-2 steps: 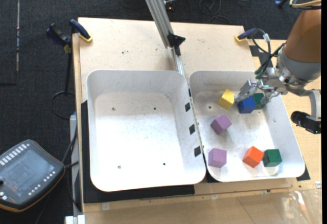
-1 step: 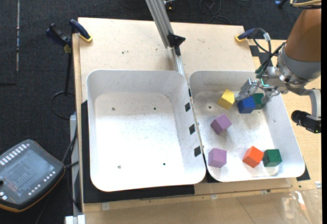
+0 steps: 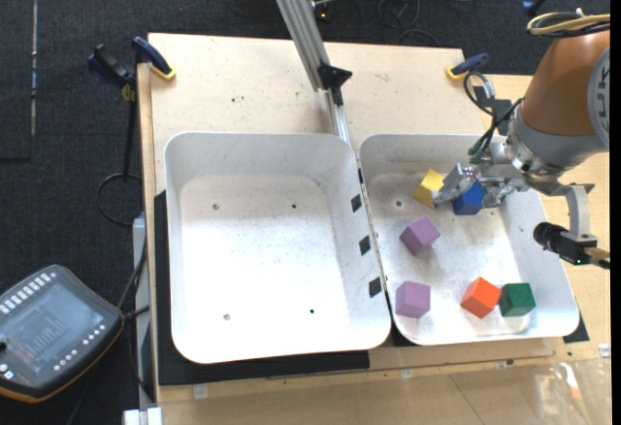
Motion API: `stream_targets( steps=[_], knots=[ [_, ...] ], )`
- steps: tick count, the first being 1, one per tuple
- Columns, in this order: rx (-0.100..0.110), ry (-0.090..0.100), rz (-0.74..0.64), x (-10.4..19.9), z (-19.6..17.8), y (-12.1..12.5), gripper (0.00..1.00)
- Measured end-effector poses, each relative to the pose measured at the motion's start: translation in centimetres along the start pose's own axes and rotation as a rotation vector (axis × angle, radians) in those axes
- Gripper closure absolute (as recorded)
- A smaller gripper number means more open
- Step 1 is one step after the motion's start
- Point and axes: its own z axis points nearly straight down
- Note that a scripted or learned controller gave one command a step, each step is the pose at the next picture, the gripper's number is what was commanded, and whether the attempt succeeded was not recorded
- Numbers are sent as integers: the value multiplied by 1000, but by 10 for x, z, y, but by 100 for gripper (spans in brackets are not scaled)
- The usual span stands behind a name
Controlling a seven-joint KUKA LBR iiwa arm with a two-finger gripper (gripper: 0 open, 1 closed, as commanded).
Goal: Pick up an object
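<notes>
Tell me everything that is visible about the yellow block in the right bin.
The yellow block is a small cube of plain, matte yellow, perhaps painted wood or foam. It rests on the floor of the right bin, in the far part, turned a little so one corner faces the camera. The gripper is just to its right, very near or touching it, with a blue block beside it. Whether the cube is being touched cannot be told.
</notes>
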Motion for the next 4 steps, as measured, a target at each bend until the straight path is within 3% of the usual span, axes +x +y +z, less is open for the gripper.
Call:
stream_targets(
  steps=[1, 2, 3, 4],
  knots=[
    [0, 0, 0, 2, 43, 0, 0],
    [-25, -1, -3, 4, 73, 7, 0],
    [-24, -1, 0, 2, 64, 7, 100],
    [-5, -1, -2, 13, 14, 9, 100]
  ],
)
